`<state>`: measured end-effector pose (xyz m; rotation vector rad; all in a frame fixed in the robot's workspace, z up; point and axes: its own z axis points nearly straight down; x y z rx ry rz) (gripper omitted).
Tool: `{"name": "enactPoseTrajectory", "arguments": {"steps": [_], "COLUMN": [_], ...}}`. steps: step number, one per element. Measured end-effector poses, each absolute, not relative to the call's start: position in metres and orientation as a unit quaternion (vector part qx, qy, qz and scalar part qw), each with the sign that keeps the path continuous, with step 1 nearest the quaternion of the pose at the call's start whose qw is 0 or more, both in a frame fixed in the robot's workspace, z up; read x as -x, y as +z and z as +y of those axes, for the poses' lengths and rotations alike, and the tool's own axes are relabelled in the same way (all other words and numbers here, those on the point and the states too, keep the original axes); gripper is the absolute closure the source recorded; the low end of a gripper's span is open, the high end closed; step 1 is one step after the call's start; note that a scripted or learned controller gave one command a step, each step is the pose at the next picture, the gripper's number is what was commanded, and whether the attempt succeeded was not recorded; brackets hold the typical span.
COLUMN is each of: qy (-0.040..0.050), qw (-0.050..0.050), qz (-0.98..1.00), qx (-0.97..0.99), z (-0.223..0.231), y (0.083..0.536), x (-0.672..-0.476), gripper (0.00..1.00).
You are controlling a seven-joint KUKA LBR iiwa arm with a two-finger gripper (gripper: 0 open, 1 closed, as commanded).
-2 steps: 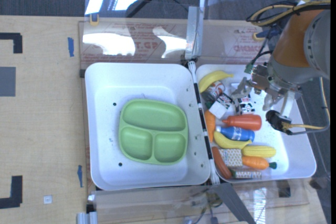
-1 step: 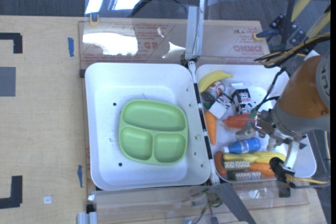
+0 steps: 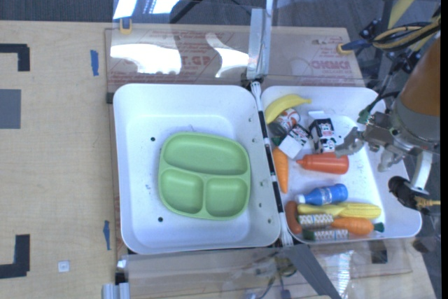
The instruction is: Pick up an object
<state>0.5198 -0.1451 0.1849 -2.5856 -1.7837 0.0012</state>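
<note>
The right bin [image 3: 399, 217] holds several toy foods: a yellow banana [image 3: 287, 105], a black-and-white carton [image 3: 322, 133], a small box [image 3: 290, 135], an orange carrot [image 3: 281, 169], an orange-red pepper-like piece [image 3: 324, 163], a blue bottle [image 3: 327, 195], a corn cob [image 3: 348, 210] and a second carrot [image 3: 354, 225]. My gripper [image 3: 367, 153] hangs over the bin's right half, just right of the orange-red piece. Its fingers are spread open with nothing between them.
The left bin [image 3: 133, 115] carries a green divided plate [image 3: 204, 175]. A raised ridge [image 3: 266, 150] splits the two bins. Clear plastic panels [image 3: 182, 52] stand behind them. The arm's orange band [image 3: 428, 84] sits at the right edge, with cables near it.
</note>
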Motion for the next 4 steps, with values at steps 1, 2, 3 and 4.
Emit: {"name": "enactPoseTrajectory", "arguments": {"steps": [1, 2, 3, 4], "qy": [0.0004, 0.0012, 0.0016, 0.0013], "qw": [0.000, 0.002, 0.003, 0.001], "qz": [-0.517, -0.497, -0.455, -0.357], "qx": [0.856, 0.867, 0.891, 0.934], "z": [-0.160, -0.180, -0.137, -0.146], "y": [0.157, 0.178, 0.156, 0.133], "x": [-0.544, -0.496, -0.511, -0.547], "gripper": [0.00, 0.00, 0.00, 0.00]}}
